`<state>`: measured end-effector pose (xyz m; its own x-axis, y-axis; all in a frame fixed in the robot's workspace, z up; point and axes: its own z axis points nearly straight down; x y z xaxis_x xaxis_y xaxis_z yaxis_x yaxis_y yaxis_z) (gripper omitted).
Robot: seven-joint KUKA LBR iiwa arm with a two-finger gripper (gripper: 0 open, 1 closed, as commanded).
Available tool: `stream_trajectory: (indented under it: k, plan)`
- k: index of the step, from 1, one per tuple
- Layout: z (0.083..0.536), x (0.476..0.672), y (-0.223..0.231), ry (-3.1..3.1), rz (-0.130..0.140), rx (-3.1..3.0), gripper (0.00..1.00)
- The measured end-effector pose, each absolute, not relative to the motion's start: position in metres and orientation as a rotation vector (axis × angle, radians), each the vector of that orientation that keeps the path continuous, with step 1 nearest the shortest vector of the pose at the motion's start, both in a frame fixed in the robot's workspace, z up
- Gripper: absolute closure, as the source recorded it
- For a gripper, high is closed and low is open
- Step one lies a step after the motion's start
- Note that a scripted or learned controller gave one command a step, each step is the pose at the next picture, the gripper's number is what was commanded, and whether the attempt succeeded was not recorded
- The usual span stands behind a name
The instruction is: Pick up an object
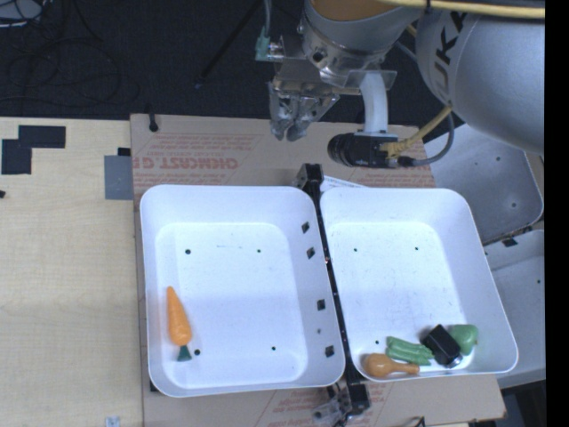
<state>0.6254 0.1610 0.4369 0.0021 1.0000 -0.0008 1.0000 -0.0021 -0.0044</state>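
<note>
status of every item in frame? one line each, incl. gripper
gripper: raised above the bins' far edge, nothing visible between its fingers
carrot: lying flat, left bin, near-left corner
green pod: lying in right bin, near edge
black block: tilted, resting against the pod
orange gourd: lying at near rim

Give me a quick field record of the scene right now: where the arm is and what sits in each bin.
arm: grey KUKA arm, gripper raised above the far edge of the bins, near the divider
gripper contents: nothing visible between the fingers
left bin: one orange plastic carrot near its left wall, toward the front
right bin: four items clustered in the front right corner
right bin items: orange pear-shaped toy, green bean pod, black block, green rounded piece
task status: no object picked up yet
</note>
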Motion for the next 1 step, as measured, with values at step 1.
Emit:
stream_trajectory:
  k: [1]
  plan:
    - [0.5446, 0.6196, 0.2109, -2.23, -0.012, -2.216, 1.0]
